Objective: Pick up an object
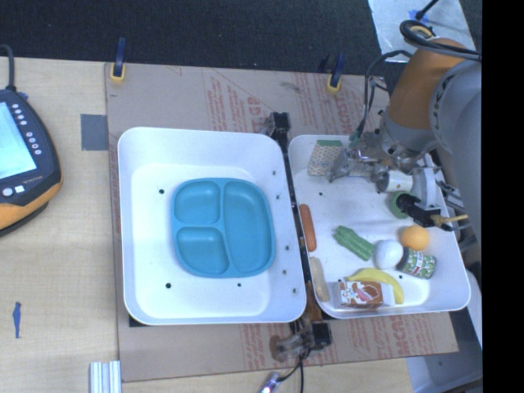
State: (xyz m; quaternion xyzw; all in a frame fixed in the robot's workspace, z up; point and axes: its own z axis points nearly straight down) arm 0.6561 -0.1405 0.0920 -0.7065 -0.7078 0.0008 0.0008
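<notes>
The right bin holds several toy foods: a hot dog along its left wall, a green pickle, a white ball, an orange, a banana, a small carton, a little can and a green-topped packet at the far left corner. My gripper hangs low over the bin's far end, just right of the packet. Nothing shows between its fingers.
The left bin carries a blue divided plate. A teach pendant lies at the bench's left edge. Clamps pin the cardboard sheet at the back. The grey arm crowds the right bin's far right corner.
</notes>
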